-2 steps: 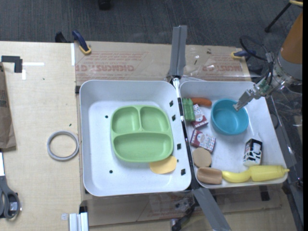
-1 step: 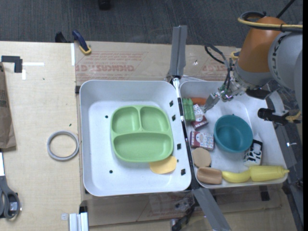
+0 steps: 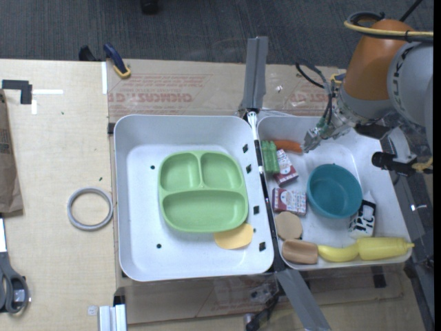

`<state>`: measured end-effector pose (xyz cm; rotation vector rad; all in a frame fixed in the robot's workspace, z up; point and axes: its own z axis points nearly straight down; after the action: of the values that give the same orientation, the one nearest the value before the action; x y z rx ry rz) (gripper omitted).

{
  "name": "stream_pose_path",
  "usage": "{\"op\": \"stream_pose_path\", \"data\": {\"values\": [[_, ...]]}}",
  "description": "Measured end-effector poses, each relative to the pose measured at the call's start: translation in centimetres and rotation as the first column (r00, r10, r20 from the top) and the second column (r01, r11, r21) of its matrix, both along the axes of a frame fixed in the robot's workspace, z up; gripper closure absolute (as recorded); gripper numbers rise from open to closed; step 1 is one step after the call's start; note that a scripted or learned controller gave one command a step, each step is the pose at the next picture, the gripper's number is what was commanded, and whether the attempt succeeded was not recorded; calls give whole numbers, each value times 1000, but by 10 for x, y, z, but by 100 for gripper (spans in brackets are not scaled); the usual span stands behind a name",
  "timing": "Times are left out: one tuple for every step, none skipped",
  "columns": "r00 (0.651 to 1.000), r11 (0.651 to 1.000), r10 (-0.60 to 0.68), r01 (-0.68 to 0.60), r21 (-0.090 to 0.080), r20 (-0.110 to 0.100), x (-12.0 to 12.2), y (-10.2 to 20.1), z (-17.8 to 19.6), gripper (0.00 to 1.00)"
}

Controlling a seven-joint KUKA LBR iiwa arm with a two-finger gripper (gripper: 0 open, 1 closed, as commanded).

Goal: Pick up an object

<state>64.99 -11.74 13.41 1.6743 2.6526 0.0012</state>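
At the near edge of the right-hand shallow white bin, around its five to six o'clock, a yellow plastic banana lies between a tan bread-roll toy and a yellow squeeze bottle on its side. A little farther in sit a round beige cookie-like disc, a small red and white packet and a black and white cow-patterned carton. The teal round plastic bowl takes the bin's centre, standing upright with its mouth up. Beyond it, toward ten and eleven o'clock, are a green and red wrapped packet and a slim orange plastic carrot lying flat near the far wall.

The left-hand shallow white bin holds a light green three-compartment plastic plate, with a flat yellow chip-shaped piece touching its five o'clock edge.

The end effector hangs at the right bin's twelve o'clock, just beside the carrot's right tip. Whether its tips are apart or together cannot be told from this slant, and nothing shows between them.

The carrot looks the likely target. To take it well, the tips should straddle its narrow width rather than its length, centre on the thicker part, and descend straight until nearly at the bin floor before closing. The far wall is close, so the approach wants to stay vertical to avoid scraping it or nudging the carrot against the packet.
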Motion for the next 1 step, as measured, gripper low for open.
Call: {"op": "stream_pose_path", "data": {"values": [[1000, 1000, 0, 0, 0, 0, 0, 0, 0, 0]]}}
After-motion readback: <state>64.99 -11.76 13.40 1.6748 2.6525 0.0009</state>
